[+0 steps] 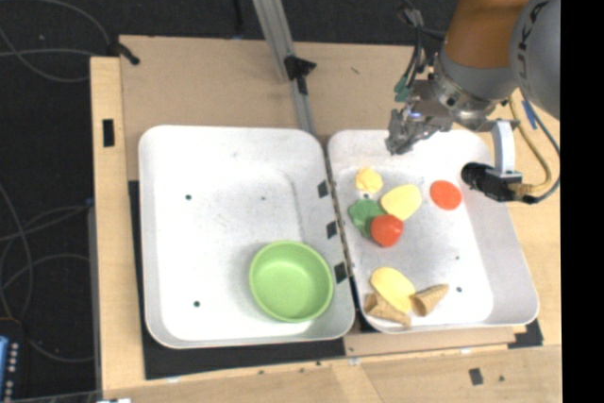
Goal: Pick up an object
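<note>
Claw [404,139] of the grey and orange arm hangs over the far edge of the right bin [491,297]; whether it is open or closed cannot be told, and nothing is seen in it. Below it in that bin lie a small yellow piece [368,179], a larger yellow piece [402,200], a green piece [361,212] touching a red ball [386,229], and an orange-red disc [445,194] off to the right. Nearer the front edge sit another yellow piece [391,287] and two tan cones [429,299]. The left bin [189,165] holds a green bowl [291,281] in its near right corner. A grey metal pole [269,14] slants across the bench [208,80] behind the bins.
</note>
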Controlling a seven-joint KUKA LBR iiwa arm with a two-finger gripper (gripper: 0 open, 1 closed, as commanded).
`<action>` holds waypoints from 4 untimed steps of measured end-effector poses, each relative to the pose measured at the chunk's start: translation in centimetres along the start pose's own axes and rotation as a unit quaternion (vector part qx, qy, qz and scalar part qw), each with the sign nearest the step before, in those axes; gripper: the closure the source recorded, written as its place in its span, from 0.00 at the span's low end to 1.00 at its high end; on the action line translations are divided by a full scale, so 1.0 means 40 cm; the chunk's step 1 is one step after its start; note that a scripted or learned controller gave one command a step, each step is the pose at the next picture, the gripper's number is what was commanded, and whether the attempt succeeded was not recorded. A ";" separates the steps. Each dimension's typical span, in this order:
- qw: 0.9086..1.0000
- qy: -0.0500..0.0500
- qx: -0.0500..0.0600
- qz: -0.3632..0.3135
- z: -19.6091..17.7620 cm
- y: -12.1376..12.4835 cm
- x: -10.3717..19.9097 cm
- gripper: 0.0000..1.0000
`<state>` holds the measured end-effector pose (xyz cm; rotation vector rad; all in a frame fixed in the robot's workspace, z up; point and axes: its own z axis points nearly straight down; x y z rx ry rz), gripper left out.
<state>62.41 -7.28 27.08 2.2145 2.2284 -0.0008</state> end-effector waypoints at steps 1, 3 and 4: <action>1.000 0.000 -0.001 0.000 -0.005 0.028 0.136 1.00; 1.000 -0.001 0.001 0.001 0.050 0.062 0.362 1.00; 1.000 -0.001 0.000 0.002 0.047 0.063 0.357 0.00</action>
